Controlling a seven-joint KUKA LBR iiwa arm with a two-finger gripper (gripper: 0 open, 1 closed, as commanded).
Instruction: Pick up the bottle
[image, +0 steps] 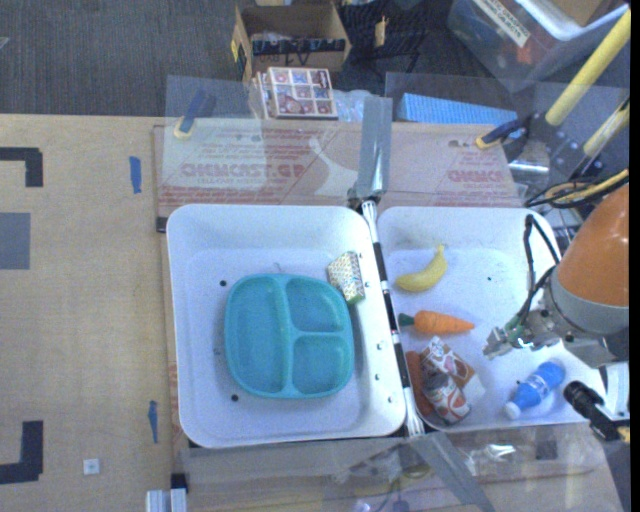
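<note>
The bottle (534, 389) lies on its side in the right bin (470, 242), near the front right corner, with its blue part toward the back and the clear part toward the front. The gripper (505, 340) hangs just to the left of it and a little behind, over the bare white floor, and nothing is seen between its fingers; whether they are spread or closed, one cannot tell from this view. The step in hand seems to be the approach. To do it well, the arm should bring the gripper over the middle of the bottle, turn the wrist so the fingers cross its narrow width, and descend straight. A crumpled packet (443, 380) and a carrot (441, 322) lie to the left, well apart, so they should not disturb
</note>
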